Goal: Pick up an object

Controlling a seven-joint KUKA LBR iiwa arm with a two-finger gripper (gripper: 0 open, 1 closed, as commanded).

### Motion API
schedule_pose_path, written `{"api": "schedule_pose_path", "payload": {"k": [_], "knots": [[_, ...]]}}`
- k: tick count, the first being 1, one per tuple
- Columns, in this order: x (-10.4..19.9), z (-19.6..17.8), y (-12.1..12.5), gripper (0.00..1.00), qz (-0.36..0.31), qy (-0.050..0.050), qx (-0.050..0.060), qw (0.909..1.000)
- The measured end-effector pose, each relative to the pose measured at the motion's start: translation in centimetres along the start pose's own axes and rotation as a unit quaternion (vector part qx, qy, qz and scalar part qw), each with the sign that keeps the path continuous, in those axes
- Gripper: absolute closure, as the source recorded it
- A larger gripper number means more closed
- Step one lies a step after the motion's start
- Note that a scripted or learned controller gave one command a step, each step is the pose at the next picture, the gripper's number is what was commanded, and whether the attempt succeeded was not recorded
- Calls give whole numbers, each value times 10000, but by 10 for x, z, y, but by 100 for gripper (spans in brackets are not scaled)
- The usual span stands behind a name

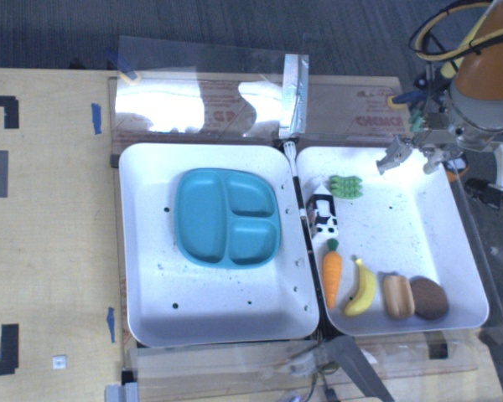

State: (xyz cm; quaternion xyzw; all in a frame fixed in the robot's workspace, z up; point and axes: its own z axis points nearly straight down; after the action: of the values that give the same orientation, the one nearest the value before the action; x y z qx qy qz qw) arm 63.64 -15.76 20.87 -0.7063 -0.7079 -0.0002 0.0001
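Nothing grasped yet: fingers (411, 153) spread apart, bare, poised high; banana (361, 289) and carrot (332, 277) lying well below-left, untouched.

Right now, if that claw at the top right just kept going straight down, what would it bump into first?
Probably bare floor of the right bin. The gripper hangs over its upper right part, apart from the green toy and the food row along the bin's near edge. Depth is hard to judge from one view.

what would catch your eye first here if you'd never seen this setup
The blue plate in the middle of the left bin. Then the toy food along the right bin's left and near sides: carrot, banana, and the pincer over its far right corner.
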Motion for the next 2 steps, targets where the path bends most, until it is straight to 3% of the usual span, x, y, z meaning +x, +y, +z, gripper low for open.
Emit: {"api": "schedule_pose_path", "payload": {"k": [1, 2], "knots": [[-39, -106, -31, 0, 340, -25, -73, 9994], [11, 19, -82, 0, -135, 10, 47, 9999]]}}
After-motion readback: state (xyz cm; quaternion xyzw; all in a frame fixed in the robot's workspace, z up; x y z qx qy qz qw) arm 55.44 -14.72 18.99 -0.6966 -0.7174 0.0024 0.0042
